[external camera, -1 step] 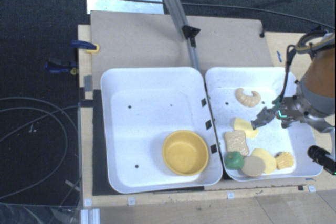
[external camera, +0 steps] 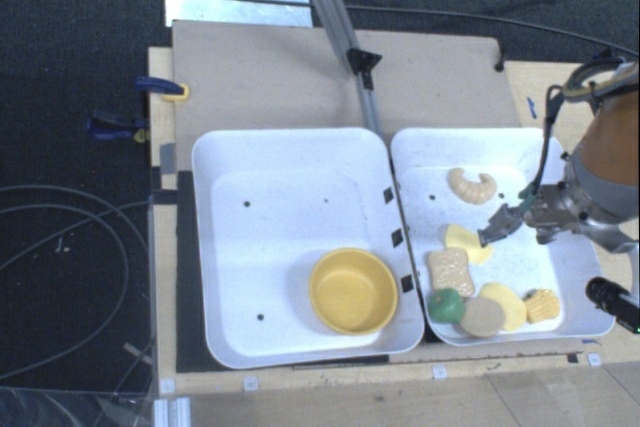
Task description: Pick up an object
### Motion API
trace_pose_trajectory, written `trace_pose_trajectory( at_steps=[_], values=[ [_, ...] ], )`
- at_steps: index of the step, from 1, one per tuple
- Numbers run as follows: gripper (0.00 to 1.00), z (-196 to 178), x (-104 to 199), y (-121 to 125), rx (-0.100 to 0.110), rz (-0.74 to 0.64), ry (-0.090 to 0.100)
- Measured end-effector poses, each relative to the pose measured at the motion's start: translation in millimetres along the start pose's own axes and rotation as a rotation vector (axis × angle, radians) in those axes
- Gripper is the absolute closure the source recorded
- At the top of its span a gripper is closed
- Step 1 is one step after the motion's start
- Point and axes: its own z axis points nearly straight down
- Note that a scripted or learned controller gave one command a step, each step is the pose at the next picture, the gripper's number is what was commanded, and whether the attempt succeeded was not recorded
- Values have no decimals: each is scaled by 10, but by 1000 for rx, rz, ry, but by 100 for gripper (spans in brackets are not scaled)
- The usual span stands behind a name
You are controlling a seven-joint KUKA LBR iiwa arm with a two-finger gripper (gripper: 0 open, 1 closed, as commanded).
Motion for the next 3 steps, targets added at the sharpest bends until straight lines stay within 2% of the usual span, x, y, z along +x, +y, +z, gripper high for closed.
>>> trace_pose_trajectory(
  at_steps=[1, 3],
  values=[
    [0, 615, -27, -47, 7, 5, 1],
    [0, 1526, -111, -40, 2, 6, 1]
  ],
)
